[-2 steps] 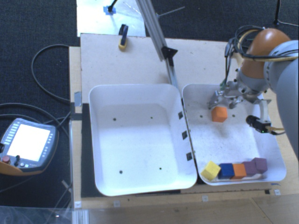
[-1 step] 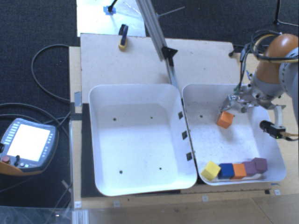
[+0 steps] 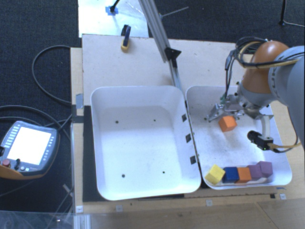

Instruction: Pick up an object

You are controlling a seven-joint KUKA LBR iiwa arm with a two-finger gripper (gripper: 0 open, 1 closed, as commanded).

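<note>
Over right shallow white plastic bin (image 3: 200,128): two-finger metal gripper (image 3: 228,112) low, jaw state impossible to tell; small orange foam cube (image 3: 227,123) just beneath, apparently touching. Risk: nudged sideways if descent off-centre, likely missing the grasp.

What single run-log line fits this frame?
arm: over right bin | gripper: above orange cube | grasp: unconfirmed | row of cubes: near wall
</note>
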